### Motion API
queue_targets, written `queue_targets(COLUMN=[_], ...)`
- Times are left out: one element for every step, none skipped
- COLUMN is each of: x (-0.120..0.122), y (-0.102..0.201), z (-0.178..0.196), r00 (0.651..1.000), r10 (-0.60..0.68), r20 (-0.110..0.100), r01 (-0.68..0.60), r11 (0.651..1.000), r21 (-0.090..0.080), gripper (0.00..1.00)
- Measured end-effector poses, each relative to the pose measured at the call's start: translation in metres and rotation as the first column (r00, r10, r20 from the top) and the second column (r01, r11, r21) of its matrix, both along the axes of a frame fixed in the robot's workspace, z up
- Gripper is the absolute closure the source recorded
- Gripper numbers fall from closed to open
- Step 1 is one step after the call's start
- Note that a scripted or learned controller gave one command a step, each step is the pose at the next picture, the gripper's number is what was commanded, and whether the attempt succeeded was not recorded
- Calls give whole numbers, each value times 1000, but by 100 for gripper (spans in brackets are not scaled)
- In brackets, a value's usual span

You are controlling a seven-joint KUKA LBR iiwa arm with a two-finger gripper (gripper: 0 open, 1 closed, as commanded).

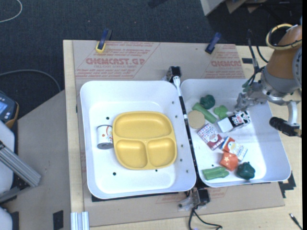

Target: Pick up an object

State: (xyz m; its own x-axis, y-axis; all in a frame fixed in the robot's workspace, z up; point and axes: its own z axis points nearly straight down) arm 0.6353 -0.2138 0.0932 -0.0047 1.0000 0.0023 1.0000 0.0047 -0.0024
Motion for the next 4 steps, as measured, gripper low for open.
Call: queue_targets(x=[4, 7, 8, -29], y=[-8, -10, -10, 28], z=[59, 122, 131, 140], r00=[1000, 1000, 1000, 1000], r10=[-4, -3, -3, -2], r20=[8, 10, 4, -3], r01=[4, 3, 3, 2], r11=[1000, 1000, 1000, 1000], r21=[-6, -6, -5, 0], gripper=[100, 100, 100, 100])
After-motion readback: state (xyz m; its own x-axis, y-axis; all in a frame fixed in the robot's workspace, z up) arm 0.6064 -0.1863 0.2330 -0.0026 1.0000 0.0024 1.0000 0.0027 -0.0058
